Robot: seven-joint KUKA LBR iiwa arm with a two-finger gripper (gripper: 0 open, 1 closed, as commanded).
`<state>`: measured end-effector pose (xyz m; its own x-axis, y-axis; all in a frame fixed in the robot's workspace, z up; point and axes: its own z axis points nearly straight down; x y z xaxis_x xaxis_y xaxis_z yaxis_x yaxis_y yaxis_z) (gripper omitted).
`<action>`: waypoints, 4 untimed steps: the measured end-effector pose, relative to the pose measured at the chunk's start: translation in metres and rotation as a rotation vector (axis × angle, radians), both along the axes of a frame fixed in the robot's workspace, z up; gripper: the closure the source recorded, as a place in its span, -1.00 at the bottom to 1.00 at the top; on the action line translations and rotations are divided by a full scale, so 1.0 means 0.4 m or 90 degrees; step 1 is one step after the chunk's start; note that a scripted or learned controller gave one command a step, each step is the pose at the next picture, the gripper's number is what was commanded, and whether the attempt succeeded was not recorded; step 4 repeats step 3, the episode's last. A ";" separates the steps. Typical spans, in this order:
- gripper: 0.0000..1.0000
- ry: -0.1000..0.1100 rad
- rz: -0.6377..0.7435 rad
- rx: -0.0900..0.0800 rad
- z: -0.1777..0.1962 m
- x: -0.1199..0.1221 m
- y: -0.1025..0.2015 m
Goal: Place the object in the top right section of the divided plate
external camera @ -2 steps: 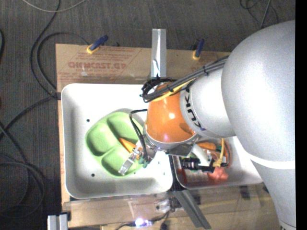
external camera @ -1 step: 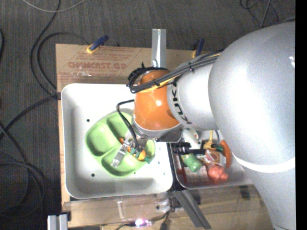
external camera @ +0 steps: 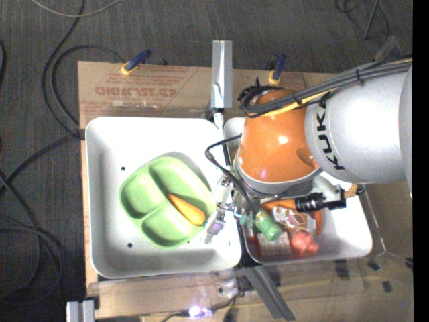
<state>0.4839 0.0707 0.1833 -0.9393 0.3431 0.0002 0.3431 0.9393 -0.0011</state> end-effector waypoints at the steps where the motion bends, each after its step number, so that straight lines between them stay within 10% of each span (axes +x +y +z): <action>1: -1.00 -0.001 0.073 0.000 0.001 0.002 -0.058; 3: -1.00 -0.001 0.357 0.001 0.001 0.136 -0.167; 4: -1.00 -0.001 0.357 0.001 0.001 0.136 -0.167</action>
